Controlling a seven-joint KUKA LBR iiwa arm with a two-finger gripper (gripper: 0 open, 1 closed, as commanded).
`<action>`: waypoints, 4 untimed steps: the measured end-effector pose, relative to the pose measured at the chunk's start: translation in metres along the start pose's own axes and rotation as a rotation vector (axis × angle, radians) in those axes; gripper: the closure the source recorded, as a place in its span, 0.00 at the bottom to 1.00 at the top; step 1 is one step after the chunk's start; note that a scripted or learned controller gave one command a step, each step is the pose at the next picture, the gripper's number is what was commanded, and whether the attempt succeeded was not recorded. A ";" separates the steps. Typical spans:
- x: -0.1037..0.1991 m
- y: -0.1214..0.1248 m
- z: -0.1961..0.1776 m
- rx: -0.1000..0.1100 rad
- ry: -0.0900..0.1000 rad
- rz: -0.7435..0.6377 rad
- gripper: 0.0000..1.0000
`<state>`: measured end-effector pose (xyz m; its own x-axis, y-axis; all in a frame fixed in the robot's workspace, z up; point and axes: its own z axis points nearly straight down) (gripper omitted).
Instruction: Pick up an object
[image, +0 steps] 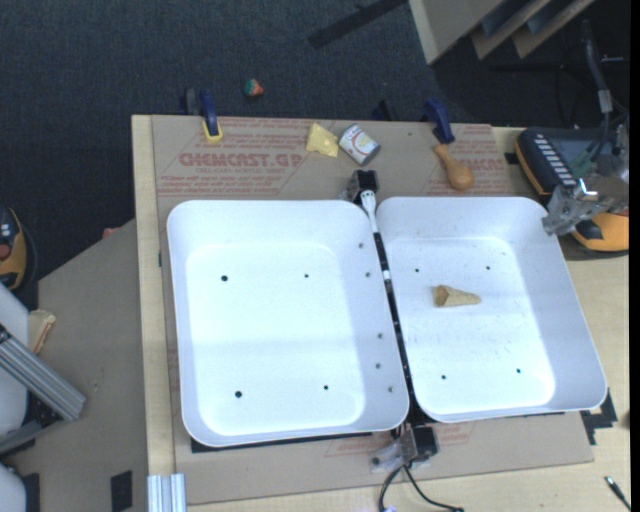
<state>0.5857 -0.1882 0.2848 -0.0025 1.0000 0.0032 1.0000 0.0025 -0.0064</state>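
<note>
The bench (250, 155) carries two white bins side by side. The left bin (200, 330) holds nothing to lift. The right bin (540, 340) holds one small tan object (455, 296) lying near its middle, apart from every wall. At the right edge, just outside the right bin's far corner, sits a metal part that may be the claw (572, 208); I cannot tell its state. The approach looks not yet begun. The next move calls for travelling over the object and descending squarely on it.
</note>
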 end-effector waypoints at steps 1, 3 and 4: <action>-0.006 0.004 -0.085 -0.018 -0.008 0.002 1.00; 0.131 -0.030 -0.212 -0.028 -0.005 -0.001 1.00; 0.200 -0.019 -0.101 0.000 -0.002 -0.003 1.00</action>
<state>0.5671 0.0115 0.3869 -0.0050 1.0000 0.0013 1.0000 0.0050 -0.0066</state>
